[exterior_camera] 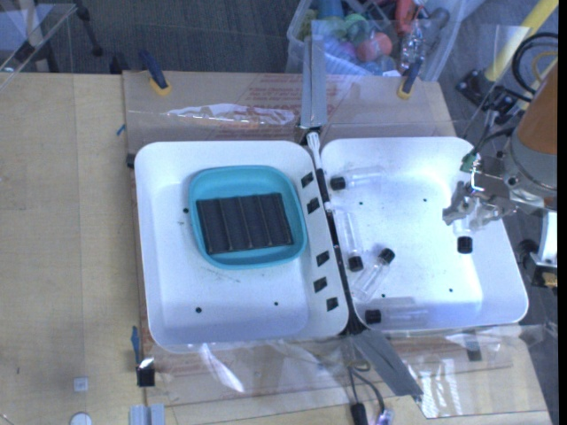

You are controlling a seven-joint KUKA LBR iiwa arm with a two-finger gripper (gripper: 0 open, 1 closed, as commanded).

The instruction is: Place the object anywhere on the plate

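Several clear vials [372, 273] hard to make out; gripper [464, 230] state unclear.

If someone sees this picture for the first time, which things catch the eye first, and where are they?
The turquoise plate in the left bin stands out most, with a dark ribbed block lying on it. In the right bin, clear vials with black caps lie near the divider. The claw hangs over that bin's right side.

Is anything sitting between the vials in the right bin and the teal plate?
Yes: the raised rims where the two bins meet lie between the vials and the plate. A black ridged block already covers the plate's middle.
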